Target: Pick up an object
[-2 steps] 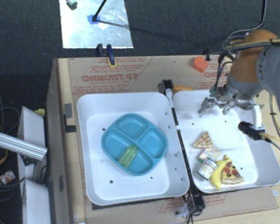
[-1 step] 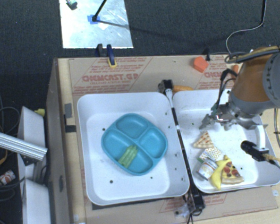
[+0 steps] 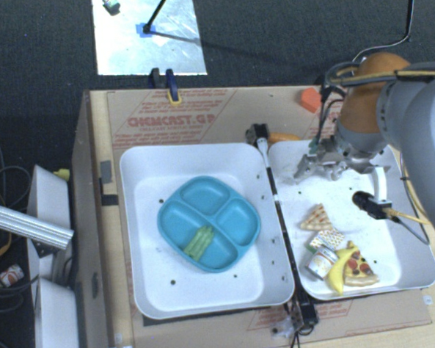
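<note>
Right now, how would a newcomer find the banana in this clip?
Start at the right bin, the one without the blue plate. Look to its near end, where toys cluster. The banana is the curved yellow piece between a small can and a pizza slice.

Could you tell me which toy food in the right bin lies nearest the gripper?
The waffle-patterned wedge; it lies closer to the gripper than the banana and pizza slice.

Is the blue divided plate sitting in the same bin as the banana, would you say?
No, the blue plate lies in the left bin, while the banana lies in the right bin.
</note>
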### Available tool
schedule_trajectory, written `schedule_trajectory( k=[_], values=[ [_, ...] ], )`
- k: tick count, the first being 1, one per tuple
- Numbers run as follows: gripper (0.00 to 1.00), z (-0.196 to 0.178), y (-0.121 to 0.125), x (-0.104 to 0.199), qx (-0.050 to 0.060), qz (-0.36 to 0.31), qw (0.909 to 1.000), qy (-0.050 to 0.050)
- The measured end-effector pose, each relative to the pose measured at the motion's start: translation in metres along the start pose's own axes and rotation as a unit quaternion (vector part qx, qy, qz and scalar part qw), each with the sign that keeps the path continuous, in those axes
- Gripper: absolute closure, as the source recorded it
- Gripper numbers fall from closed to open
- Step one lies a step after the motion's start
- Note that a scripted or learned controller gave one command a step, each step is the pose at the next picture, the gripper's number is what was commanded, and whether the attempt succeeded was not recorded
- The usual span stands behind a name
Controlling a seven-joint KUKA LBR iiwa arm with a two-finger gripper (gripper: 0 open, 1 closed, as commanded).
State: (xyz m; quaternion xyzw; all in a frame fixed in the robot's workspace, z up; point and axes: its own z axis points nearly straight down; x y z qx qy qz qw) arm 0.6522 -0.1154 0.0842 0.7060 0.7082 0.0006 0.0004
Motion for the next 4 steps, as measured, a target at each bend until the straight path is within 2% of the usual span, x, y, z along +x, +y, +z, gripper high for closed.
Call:
schedule_trajectory(
  k=[1,2,3,4],
  values=[
    [0.0,-0.01,0.017,-0.046,-0.001,0.001,1.0,-0.001],
    [0.0,-0.051,-0.039,-0.035,-0.001,0.001,1.0,0.0],
    [0.0,-0.043,-0.06,0.024,0.0,0.0,1.0,0.0],
    [0.0,-0.041,0.017,-0.015,-0.001,0.0,1.0,-0.001]
  ],
)
